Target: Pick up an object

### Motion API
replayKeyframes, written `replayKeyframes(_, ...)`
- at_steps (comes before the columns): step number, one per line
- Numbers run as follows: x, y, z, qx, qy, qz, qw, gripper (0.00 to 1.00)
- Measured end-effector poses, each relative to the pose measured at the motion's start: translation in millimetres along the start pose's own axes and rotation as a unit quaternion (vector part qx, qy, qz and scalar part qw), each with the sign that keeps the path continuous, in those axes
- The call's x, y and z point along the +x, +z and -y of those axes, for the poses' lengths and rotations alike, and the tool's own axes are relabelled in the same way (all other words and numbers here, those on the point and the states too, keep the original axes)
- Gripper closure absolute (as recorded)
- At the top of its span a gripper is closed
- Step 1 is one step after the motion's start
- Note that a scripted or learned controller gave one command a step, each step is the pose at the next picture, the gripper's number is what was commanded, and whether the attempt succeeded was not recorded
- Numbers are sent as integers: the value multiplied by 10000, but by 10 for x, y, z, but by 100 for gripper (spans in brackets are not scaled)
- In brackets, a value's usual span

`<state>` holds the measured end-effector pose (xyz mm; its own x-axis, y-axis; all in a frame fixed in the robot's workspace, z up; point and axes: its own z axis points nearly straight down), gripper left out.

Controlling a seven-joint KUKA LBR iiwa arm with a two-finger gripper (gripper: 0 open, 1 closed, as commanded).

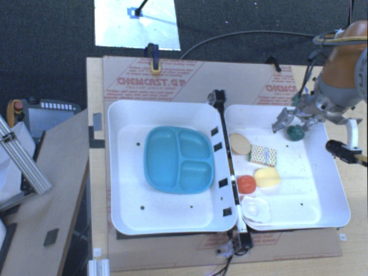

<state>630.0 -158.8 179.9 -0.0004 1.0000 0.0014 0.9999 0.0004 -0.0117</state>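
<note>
The right bin (328, 197) holds several small items: a dark green round piece (295, 133) near its back edge, a tan disc (240, 144), a checkered yellow block (263, 154), a yellow lump (267, 177), a red-orange ball (246, 184) and a white piece (256, 209). My gripper (294, 126) hangs over the back of this bin. It is open, with its fingers spread to either side of the green piece, which rests on the bin floor just below them.
A blue divided plate (178, 160) lies in the left bin (123, 206). A black divider (225, 154) runs between the two bins. The arm's grey and orange body (345, 68) enters from the right above the bin's back corner.
</note>
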Motion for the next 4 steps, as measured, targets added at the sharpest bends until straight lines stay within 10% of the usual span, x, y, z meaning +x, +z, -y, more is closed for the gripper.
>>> replayKeyframes(1,4,-90,-28,-65,-12,10,10000,0)
replayKeyframes(3,51,976,-8,-54,-9,8,10000,0)
replayKeyframes(4,47,839,-25,-84,-13,15,10000,100)
